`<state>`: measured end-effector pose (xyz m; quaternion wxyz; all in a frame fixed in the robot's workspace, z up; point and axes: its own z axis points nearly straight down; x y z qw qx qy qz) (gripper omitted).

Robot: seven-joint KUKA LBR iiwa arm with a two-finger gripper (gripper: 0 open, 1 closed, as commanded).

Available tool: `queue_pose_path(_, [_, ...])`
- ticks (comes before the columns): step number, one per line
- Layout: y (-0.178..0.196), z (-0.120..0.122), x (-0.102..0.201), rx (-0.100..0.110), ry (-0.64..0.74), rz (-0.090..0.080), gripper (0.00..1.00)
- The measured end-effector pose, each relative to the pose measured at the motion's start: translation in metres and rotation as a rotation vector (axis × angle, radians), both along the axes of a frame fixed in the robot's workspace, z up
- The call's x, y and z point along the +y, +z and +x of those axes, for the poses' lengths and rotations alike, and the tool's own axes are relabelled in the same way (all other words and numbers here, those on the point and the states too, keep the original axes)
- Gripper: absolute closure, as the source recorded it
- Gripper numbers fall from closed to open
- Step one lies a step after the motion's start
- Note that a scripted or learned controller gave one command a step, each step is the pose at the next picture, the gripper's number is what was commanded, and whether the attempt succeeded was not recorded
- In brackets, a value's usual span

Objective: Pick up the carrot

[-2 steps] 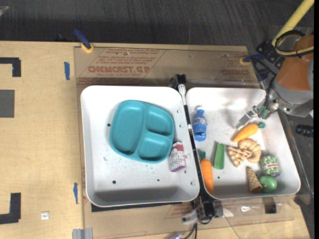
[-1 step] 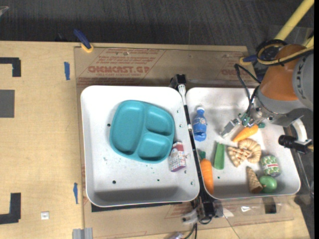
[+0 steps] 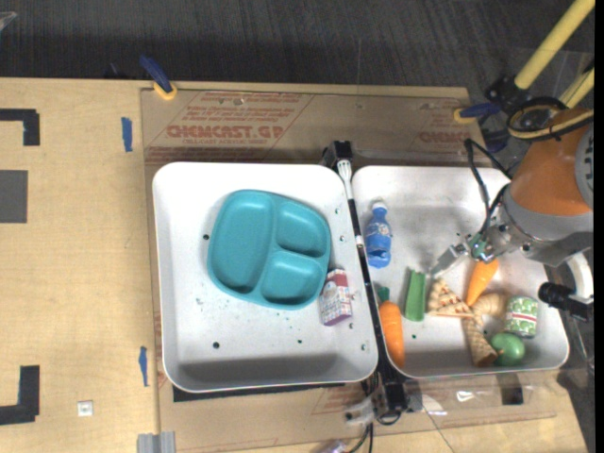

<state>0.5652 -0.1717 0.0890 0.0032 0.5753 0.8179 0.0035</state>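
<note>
An orange carrot lies tilted in the right bin, its upper end pointing up to the right. My gripper hangs right over that upper end, at or just above it; whether it grips the carrot is unclear. A second orange, carrot-shaped piece rests against the right bin's left wall, near the front.
Around the carrot in the right bin sit a green stick, a waffle piece, a beige ball, a green-white can, a green apple and a cone. A blue bottle lies further back. The left bin holds a teal divided plate and a small bottle.
</note>
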Motion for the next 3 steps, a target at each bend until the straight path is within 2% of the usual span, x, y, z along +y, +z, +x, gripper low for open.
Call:
queue_pose_path(1, [0.000, -0.043, -0.023, -0.002, -0.163, 0.033, 0.00])
queue_pose_path(2, [0.000, -0.075, -0.036, -0.008, 0.017, 0.017, 0.00])
queue_pose_path(3, [0.012, -0.073, -0.041, -0.017, 0.014, 0.003, 1.00])
